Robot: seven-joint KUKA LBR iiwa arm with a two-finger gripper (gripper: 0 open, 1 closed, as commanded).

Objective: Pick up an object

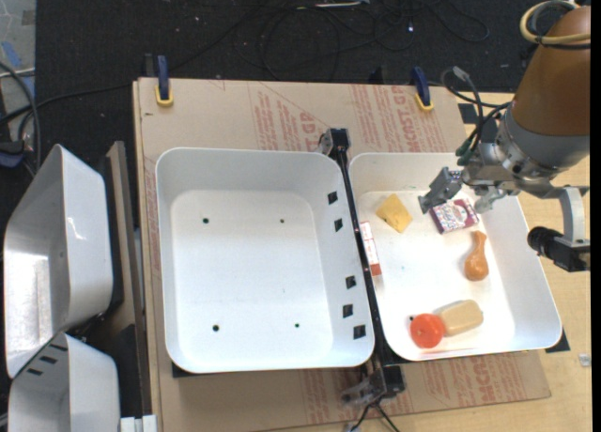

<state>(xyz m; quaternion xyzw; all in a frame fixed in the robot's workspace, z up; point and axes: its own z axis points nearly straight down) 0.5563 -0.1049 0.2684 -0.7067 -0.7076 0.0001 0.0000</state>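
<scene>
The right bin holds several small objects. A yellow wedge lies near its left wall, and a purple and white packet sits just to the wedge's right. An orange drumstick-shaped piece lies below the packet. A red ball and a beige block rest side by side near the front wall. My gripper hangs over the back of this bin, directly above the purple packet. Its fingers are spread open, one on each side of the packet's top, with nothing held.
The left bin sits beside the right one, with a black divider strip between them. The grey arm and its orange band come in from the upper right. Two spare white bins stand off the bench at left.
</scene>
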